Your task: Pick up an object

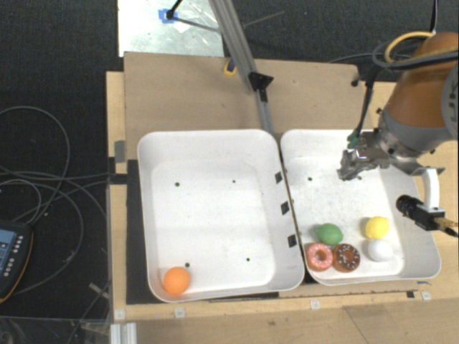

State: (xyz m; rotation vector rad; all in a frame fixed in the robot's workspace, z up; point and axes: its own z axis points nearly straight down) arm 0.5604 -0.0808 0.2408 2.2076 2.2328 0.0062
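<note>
Gripper [350,169], finger state indiscernible, hovers in right bin [308,149]; clustered green ball [329,233] and doughnuts [320,256] at six o'clock risk a jostled, failed grasp.

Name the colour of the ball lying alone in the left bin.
Orange; the ball shows clearly in the camera view.

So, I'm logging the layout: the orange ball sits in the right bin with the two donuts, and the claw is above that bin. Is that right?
Not quite. The camera view shows the orange ball alone in the left bin. The two donuts lie in the right bin, and the claw is above that bin.
</note>
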